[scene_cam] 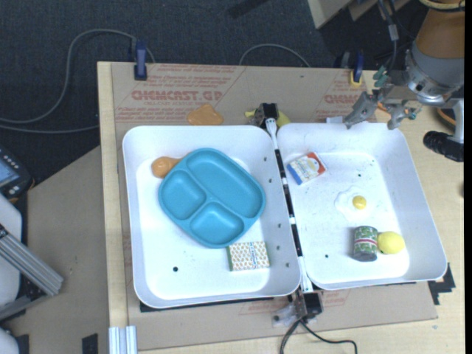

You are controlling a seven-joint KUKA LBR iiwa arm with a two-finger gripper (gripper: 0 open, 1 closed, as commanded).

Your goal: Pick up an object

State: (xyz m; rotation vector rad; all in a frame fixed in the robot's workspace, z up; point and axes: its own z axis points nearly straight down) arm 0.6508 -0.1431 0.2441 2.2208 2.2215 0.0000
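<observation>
Fingers of the gripper (376,116) are splaying apart, one prong at the left and one at the right with bare bin rim showing between them, so the gripper is standing wide open and carrying nothing. It is hanging over the far rim of the right bin (413,198), with the grey arm (435,72) reaching in from the upper right; that high, back-edge placing is probably keeping it clear of the objects while a target is being chosen.

Nothing is being named as the target, so any item could serve. Closest to the gripper, the small white packet (305,168) with red and blue print is lying flat near the bin's inner wall. Further forward, a fried-egg toy (354,202) is sitting flat, white with a yellow yolk (likely too thin to pinch easily). Near the front, a dark green can (364,243) is touching a yellow lemon (391,243), a crowding that could be making either one awkward to grasp.

Across in the left bin (144,220), a blue divided plate (212,196) is taking up the middle, an orange item (163,167) is peeking from behind it, and a patterned box (248,256) is resting just in front
</observation>
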